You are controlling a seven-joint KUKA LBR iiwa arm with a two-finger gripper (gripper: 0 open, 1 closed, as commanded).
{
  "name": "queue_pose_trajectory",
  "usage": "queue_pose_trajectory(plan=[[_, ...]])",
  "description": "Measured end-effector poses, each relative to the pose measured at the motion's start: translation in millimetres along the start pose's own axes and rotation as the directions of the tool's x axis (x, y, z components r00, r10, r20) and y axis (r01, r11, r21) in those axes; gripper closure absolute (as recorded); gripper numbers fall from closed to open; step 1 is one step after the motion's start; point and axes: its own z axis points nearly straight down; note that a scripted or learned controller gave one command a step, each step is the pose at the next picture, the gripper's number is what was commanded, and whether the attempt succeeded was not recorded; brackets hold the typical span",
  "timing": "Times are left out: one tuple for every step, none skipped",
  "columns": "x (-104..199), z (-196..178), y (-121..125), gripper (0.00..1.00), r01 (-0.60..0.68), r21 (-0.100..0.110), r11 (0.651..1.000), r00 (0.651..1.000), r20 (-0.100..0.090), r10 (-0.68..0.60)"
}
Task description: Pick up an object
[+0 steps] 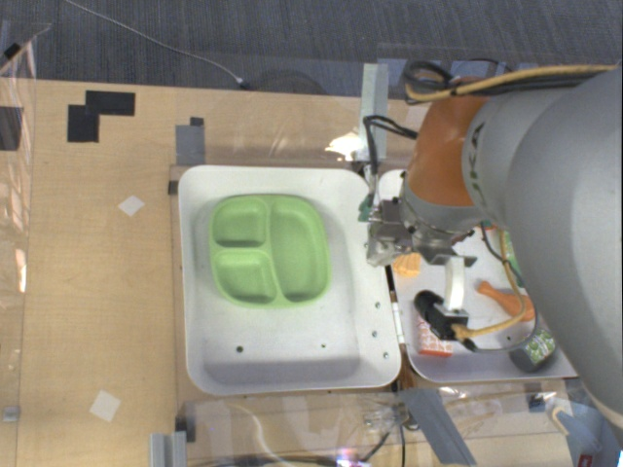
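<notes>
claw [414, 261] hangs low over right bin [428, 363] by orange bit [409, 263]; can't tell if wide/narrow. green tray [270, 250] in left bin [292, 358].

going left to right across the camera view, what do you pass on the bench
black L-shaped marker on the wooden bench → green three-compartment plastic tray in the left white bin → gripper over the right white bin's near edge → orange carrot-shaped piece → dark round object
</notes>
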Motion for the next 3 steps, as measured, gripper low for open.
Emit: queue_pose_trajectory(plan=[[37.2, -9.9, -38.5, 1.00, -0.286, 0.000, 0.958, 0.958, 0.000, 0.286], [128.8, -22.2, -67.6, 1.00, -0.465, 0.003, 0.885, 0.885, 0.001, 0.465], [164.3, -20.4, -69.0, 1.00, -0.683, 0.001, 0.731, 0.731, 0.002, 0.683]])
